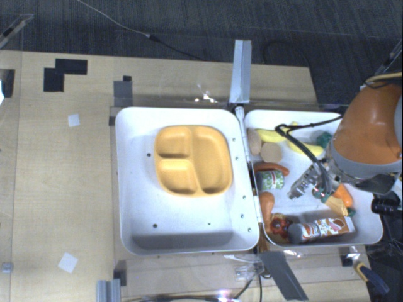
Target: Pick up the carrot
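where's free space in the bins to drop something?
Left bin: bare floor all around the yellow tray, widest along the near edge and left side. Right bin: crowded, with carrot, can, banana, carton and the claw in the middle.

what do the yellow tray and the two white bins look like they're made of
Yellow tray: likely molded plastic, smooth and matte, one even color with rounded, pressed-in compartments.
Left bin and right bin: probably thin formed plastic or coated metal; glossy white, rounded corners, soft glare on the walls. The look leaves it open.
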Controlling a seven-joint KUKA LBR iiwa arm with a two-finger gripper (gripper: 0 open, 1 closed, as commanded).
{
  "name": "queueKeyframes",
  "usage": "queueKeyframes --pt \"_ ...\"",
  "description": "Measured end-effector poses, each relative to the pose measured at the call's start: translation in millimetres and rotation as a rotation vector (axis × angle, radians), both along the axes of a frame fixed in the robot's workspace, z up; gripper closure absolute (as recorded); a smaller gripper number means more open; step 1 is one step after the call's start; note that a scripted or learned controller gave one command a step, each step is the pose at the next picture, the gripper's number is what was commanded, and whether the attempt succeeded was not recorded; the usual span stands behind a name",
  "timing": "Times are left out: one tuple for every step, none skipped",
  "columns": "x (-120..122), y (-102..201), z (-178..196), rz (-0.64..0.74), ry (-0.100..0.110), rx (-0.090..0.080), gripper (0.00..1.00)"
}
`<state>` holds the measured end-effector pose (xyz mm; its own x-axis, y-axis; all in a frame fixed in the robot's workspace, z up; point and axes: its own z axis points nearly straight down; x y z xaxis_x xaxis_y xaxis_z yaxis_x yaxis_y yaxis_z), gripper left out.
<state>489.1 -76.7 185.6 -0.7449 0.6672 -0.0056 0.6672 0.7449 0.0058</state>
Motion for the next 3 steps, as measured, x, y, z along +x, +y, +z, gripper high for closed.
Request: queueKeyframes --pt "3.0 -34.1 -94.7 0.007 -0.009 -0.003 1.00" --pt "14.5 -80.9 -94.9 0.339 -0.011 -0.009 1.00" --pt "5.3 -57.5 -94.1 0.749 -0.014 -0.019 1.00"
